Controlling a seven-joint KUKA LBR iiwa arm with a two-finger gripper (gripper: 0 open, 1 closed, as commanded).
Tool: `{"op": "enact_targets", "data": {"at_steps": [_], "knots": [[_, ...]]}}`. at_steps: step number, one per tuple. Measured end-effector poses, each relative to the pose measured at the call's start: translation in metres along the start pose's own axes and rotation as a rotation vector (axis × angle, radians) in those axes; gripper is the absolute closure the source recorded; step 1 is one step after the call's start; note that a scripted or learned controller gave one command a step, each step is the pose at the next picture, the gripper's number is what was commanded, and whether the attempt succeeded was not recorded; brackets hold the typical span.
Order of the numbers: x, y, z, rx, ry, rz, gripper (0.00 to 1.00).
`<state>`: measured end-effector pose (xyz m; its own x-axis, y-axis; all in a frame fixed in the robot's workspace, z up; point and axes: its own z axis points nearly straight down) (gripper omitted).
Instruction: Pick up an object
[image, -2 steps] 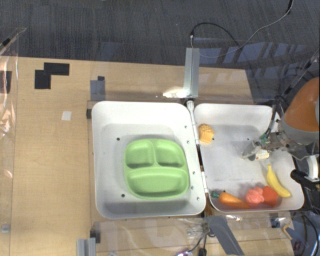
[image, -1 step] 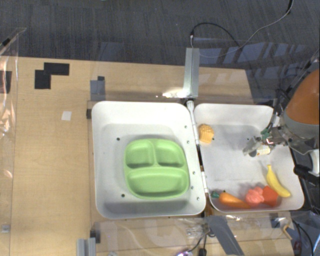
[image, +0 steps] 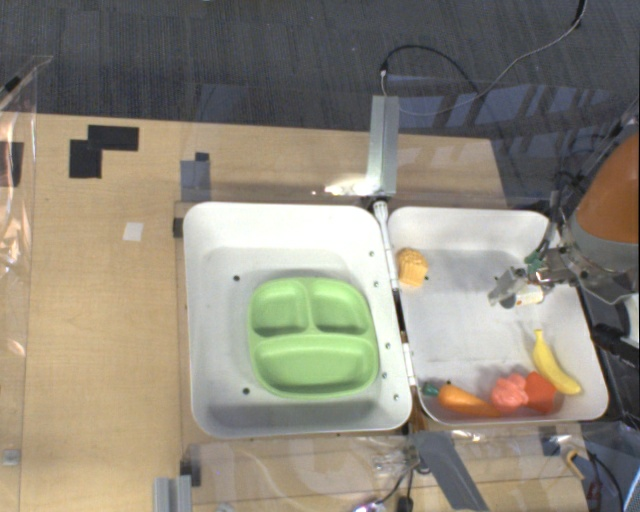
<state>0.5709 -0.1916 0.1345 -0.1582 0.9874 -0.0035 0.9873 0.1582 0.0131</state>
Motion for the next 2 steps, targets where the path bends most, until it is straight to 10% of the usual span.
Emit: {"op": "enact_targets", "data": {"at_steps": [1,2], "knots": [[0.066,0.019,-0.092,0.005,0.002,-0.062,1.00],[0.067,0.021,-0.103,0.000,0.001,-0.068,1.00]]}}
